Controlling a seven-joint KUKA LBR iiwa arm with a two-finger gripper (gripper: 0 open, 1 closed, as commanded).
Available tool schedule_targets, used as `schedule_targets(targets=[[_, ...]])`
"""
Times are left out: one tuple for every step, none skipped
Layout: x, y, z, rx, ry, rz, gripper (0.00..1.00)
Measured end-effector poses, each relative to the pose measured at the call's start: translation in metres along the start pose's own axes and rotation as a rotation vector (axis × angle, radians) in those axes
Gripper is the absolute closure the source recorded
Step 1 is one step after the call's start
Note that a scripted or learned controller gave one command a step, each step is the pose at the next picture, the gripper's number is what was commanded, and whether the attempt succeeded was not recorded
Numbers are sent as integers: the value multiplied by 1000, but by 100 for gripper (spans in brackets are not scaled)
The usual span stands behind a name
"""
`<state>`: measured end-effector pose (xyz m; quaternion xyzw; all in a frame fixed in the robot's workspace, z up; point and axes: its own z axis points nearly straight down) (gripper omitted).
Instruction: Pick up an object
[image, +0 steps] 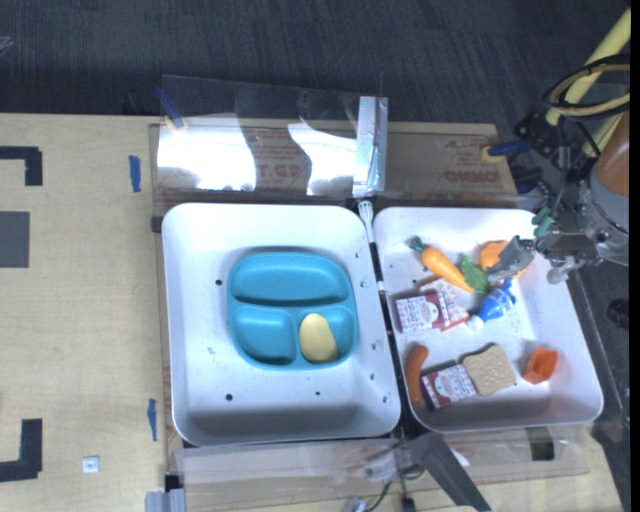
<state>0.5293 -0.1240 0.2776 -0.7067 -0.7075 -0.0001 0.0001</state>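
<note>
Camera view puts our gripper (518, 255), jaws unreadable, just right of the carrot (443, 265), whose long axis slants down-right.

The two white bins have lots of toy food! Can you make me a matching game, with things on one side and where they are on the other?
Things:
1. yellow potato
2. carrot
3. slice of bread
4. claw

Places:
A. front of the right bin, lying on a small carton
B. above the back of the right bin, near the blue bottle
C. in the blue tray in the left bin
D. back of the right bin, leafy end pointing to the claw

Pairs: 1-C, 2-D, 3-A, 4-B
</note>
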Motion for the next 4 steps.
schedule_targets(targets=[[5, 51, 135, 11, 2, -19, 0], [7, 115, 188, -10, -1, 83, 0], [6, 116, 176, -15, -3, 84, 100], [41, 140, 88, -9, 0, 217, 100]])
